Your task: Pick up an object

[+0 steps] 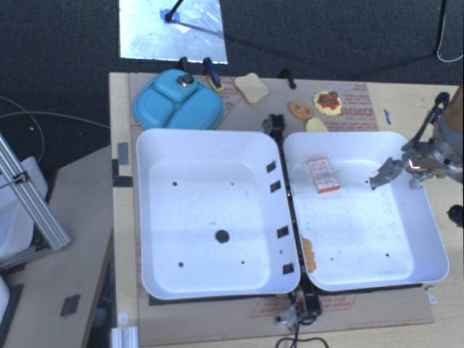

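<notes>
One small white-and-orange rectangular packet (323,175) is lying in the right white bin (428,230); right of it, we are seeing our gripper (386,174) hovering, jaws' state unclear.

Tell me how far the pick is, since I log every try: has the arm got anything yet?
Nothing looks picked yet. The gripper hangs over the right bin, apart from the small box lying flat to its left. Left to do: reach the box, close on it and lift.
</notes>
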